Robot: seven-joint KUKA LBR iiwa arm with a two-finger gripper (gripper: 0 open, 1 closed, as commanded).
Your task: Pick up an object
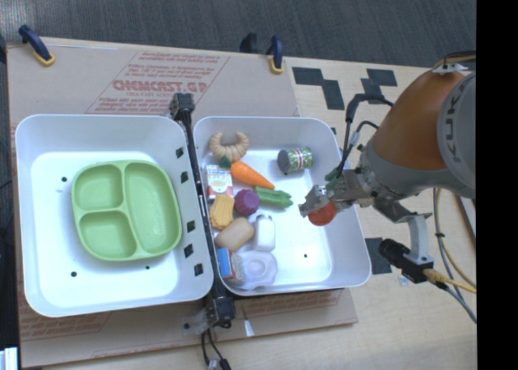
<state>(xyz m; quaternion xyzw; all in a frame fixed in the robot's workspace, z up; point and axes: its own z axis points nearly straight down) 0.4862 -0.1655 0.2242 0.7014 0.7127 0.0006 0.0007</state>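
Note:
My gripper [317,208] hangs over the right side of the right bin [350,257], reaching in from the right. A small red round object [323,215] sits between its fingertips, and the fingers look shut on it. Left of it in the same bin lie an orange carrot [251,174], a green pod [273,196], a purple piece [246,201], a yellow corn cob [222,210] and a tan potato-like piece [235,233]. A small green-labelled can [295,159] lies on its side at the back.
A braided tan ring [229,146] rests at the right bin's back left; a white bottle [264,231] and a clear cup [255,267] lie near its front. The left bin [40,279] holds a green divided plate [127,209]. Cables run by the arm at the right.

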